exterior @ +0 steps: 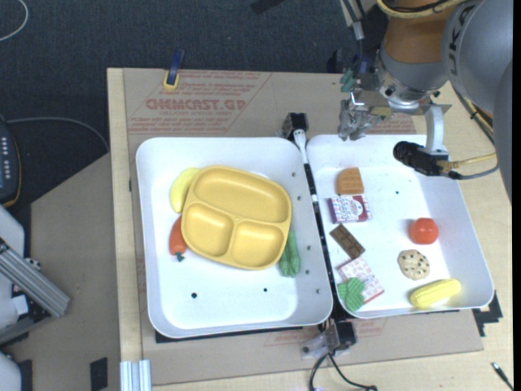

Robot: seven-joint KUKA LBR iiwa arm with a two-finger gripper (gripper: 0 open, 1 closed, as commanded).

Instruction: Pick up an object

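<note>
The pincer hangs over the far rim of the right bin, carrying nothing, though I cannot tell how it is set. The brown block lies just below it, clear of its neighbours: drop straight down and straddle its short sides. Behind the left bin, cardboard reads "CHEMCAST GP"; the red packet is unreadable.

— Where is the arm?

— It reaches in from the upper right, grey, its orange band above the wrist.

— And the claw?

— It hangs below the wrist, pointing down at the view's top, nothing between its fingers; whether they are parted is too small to tell.
</note>
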